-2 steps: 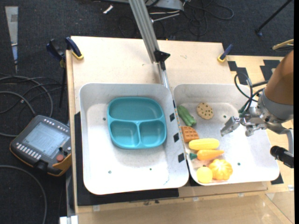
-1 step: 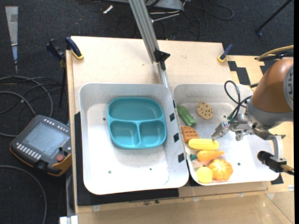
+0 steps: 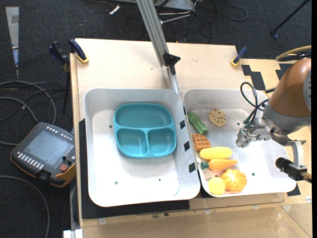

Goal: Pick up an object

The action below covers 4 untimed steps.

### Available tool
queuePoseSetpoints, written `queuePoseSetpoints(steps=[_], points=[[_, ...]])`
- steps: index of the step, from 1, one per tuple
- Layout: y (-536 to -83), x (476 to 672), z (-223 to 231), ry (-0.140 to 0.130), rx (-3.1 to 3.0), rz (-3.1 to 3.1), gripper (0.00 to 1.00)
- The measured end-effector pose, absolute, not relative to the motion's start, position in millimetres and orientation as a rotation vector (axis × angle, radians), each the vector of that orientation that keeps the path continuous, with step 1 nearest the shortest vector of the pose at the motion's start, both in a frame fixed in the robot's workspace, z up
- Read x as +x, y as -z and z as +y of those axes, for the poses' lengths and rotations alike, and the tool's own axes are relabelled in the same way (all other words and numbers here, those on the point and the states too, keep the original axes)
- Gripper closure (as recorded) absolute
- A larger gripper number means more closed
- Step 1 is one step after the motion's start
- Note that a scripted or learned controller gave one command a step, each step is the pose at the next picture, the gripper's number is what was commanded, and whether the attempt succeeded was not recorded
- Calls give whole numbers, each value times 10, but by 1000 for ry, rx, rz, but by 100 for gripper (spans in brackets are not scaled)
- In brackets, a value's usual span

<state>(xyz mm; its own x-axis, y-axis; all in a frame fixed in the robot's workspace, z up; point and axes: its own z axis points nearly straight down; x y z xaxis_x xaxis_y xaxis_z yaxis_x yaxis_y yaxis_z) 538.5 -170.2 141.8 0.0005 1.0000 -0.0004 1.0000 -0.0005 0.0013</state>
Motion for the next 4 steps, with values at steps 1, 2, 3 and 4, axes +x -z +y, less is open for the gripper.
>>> queuePoseSetpoints(steps=[1, 2, 3, 4], points=[[-1855, 5347, -1690, -3, 2217, 2220, 100], [-2388, 5364, -1694, -5, 2214, 2220, 100], [-2481, 5428, -1120, -5, 2211, 2231, 100], [-2365, 5434, -593, -1, 2214, 2232, 100]])
